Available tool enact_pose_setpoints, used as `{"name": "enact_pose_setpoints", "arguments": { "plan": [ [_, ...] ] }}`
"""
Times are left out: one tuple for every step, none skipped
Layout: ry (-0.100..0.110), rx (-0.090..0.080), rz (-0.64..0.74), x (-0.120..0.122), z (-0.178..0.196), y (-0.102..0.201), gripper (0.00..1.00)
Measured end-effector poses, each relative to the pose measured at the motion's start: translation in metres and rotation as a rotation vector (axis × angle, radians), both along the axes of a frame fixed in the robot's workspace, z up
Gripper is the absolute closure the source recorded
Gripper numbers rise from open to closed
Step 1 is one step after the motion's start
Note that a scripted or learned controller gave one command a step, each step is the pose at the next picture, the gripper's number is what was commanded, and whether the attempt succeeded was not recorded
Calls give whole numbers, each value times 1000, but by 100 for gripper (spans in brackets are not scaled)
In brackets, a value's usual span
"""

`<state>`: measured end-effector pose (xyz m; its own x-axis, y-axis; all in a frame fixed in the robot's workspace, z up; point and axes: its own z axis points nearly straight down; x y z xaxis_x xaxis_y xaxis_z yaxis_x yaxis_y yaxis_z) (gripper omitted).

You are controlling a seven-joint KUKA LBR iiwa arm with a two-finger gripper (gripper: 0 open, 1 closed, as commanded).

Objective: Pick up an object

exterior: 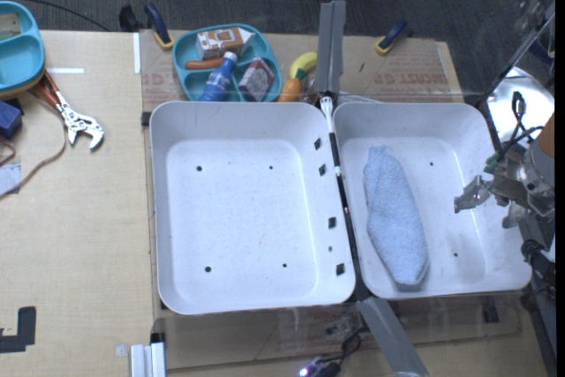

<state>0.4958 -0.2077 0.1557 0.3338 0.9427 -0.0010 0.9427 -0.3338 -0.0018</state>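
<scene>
Camera view shows the pincer (484, 192) at right-centre of frame, seemingly open and gripping nothing, beside the light-blue cloth (395, 218) lying ungrasped in the right bin (441, 115).

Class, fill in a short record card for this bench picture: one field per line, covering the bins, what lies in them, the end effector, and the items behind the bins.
left bin: shallow, white, dark dots on floor
right bin: shallow, white, holds one item
item in right bin: light blue cloth, lying lengthwise, left of centre
end effector: over right bin's right side, apart from cloth
behind bins: teal divided tray with small items
left of bins: wrench on bench
</scene>
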Motion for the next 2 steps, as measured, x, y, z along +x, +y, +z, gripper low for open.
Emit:
{"name": "enact_pose_setpoints", "arguments": {
  "plan": [
    [1,-1,-250,11,56,-4,0],
    [2,-1,-444,33,-65,53,0]
  ]
}}
